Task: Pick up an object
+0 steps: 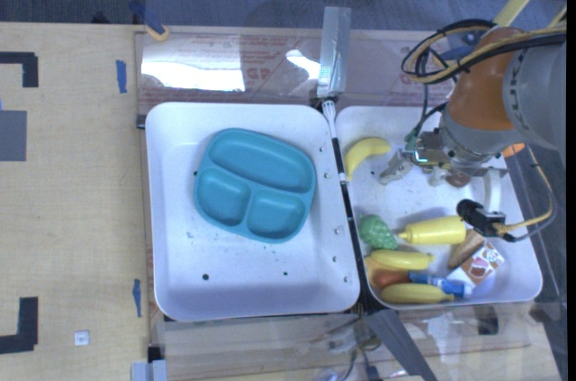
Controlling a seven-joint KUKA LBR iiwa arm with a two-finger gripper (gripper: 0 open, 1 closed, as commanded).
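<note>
While claw gapes empty, right bin holds three bananas.

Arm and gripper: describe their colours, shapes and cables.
The arm is grey and rounded, with a wide orange band above the wrist. Yellow and black cables loop beside it. The gripper is small, metallic grey, with two thin fingers.

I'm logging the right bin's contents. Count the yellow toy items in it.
4. A banana lies at the bin's upper left by the divider; a yellow bottle-like piece mid-bin; two more yellow pieces stacked near the front edge. Others may hide underneath the pile.
</note>
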